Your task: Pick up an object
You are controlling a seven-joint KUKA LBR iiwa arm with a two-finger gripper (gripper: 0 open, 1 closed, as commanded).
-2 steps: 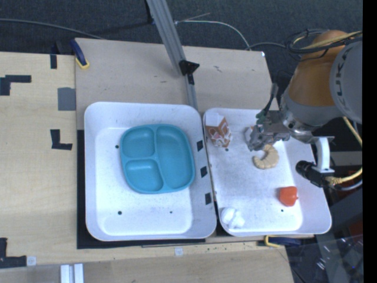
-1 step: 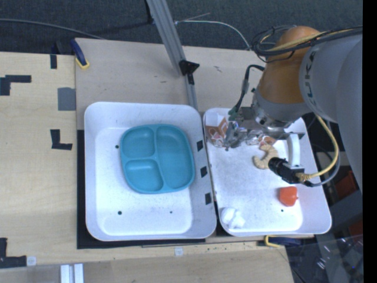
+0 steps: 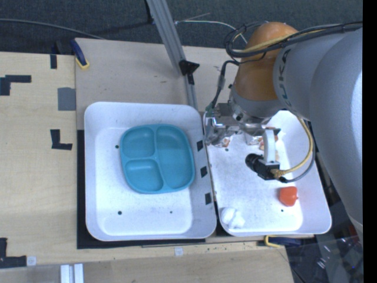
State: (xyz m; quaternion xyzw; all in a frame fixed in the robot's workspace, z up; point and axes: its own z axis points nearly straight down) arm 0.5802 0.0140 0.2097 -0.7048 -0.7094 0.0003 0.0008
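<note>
Right bin (image 3: pixel 306 217) holds three candidates: a small orange-red object (image 3: pixel 288 196) near the right wall, a crumpled white lump (image 3: pixel 232 218) at the near left corner, and a small piece, partly hidden, under the wrist. The left bin (image 3: pixel 106 217) holds a teal divided plate (image 3: pixel 158 158).

Handling — judged, not tested. The orange-red object looks small, light and rigid; its rounded top may slip, so a grip across its sides, low down, seems safest. The white lump looks soft and compressible; it should yield to a pinch through its middle. The plate is wide and shallow — a poor fit for two fingers except at the rim.

Gripper (image 3: pixel 219 135) hangs low over the far left corner of the right bin, beside the dividing wall. Its opening cannot be judged from this angle, nor any contact or hold.
</note>
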